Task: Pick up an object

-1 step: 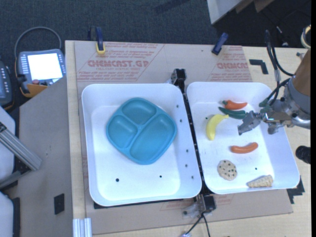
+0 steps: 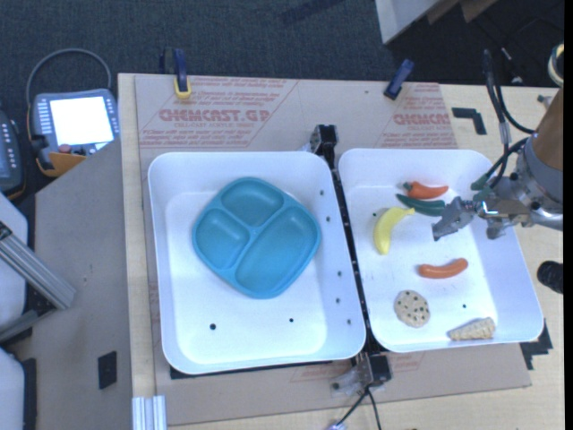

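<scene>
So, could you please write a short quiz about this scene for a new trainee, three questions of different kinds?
1. True or false: the blue plate lies in the right bin.
2. Which food lies nearest the front edge of the right bin? A) banana B) wedge of cheese C) chili pepper
3. Fill in: the cookie lies just in front of the ____.

Extra note: the pincer hovers over the right bin, beside a green vegetable.

Key: 1 false, it lies in the left bin. 2 B. 3 sausage.
</scene>
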Controlling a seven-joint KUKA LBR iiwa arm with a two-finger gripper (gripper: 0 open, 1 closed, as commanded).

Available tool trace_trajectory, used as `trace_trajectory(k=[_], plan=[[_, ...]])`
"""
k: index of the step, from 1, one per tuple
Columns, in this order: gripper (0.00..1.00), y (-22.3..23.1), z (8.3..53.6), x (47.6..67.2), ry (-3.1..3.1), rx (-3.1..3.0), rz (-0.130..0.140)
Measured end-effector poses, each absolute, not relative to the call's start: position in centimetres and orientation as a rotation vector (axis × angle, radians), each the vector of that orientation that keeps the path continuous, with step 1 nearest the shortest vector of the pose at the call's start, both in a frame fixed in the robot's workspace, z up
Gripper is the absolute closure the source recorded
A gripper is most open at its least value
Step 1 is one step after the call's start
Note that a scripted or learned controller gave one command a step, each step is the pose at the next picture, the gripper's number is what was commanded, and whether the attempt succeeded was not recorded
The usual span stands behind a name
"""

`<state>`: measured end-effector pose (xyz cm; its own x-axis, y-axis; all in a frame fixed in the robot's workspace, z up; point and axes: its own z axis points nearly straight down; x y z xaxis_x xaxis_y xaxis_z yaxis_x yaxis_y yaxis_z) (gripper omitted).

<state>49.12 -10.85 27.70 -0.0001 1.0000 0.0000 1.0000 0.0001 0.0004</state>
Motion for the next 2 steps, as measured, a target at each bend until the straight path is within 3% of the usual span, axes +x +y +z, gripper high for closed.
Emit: trace_trajectory(k=[2], plan=[[0.0,-11.7,15.8,48.4,2.226,2.228,-0.006]])
